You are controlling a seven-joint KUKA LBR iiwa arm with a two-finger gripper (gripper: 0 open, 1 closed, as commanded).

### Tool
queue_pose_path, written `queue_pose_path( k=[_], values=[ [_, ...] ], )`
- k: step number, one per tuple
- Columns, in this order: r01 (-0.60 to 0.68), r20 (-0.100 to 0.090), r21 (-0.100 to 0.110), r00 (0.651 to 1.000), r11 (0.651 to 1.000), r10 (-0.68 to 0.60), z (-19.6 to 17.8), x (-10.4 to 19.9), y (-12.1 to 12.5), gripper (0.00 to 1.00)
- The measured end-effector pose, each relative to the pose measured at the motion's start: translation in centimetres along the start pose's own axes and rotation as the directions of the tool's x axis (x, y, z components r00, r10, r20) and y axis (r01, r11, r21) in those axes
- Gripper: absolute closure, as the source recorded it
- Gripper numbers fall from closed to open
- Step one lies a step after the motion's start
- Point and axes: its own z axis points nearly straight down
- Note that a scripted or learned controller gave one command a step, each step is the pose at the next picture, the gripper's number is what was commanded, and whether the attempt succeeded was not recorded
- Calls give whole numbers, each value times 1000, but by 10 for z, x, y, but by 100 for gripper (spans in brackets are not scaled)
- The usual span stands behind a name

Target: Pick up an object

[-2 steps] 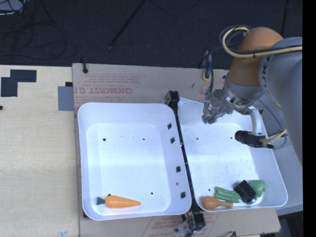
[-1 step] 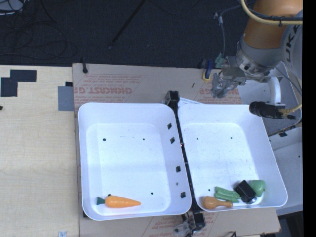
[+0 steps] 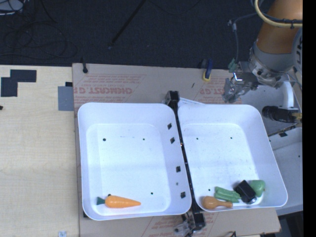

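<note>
Two bins sit side by side on a cardboard sheet (image 3: 148, 85) laid on the tabletop (image 3: 34, 157), their inner walls touching along a central divider. The left bin (image 3: 86, 132) holds one carrot (image 3: 121, 202), lying lengthwise near its front wall, toward the front-left corner. The right bin (image 3: 266, 147) holds four items grouped in its front-right corner: a pear-shaped item (image 3: 216, 203) nearest the divider, a pod-shaped item (image 3: 227, 194) just behind it, a block (image 3: 245, 191) to their right, and a rounded item (image 3: 257, 185) partly behind the block. The end effector (image 3: 233, 90) is positioned behind the right bin's rear wall, over the cardboard sheet.
</note>
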Motion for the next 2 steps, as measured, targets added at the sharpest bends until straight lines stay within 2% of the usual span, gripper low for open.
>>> queue_pose_path(
  k=[1,2],
  values=[
    [-1,-1,1,1000,1000,1,-6,-37,-27,100],
    [-1,0,-2,1000,1000,1,-40,-61,-60,100]
  ],
)
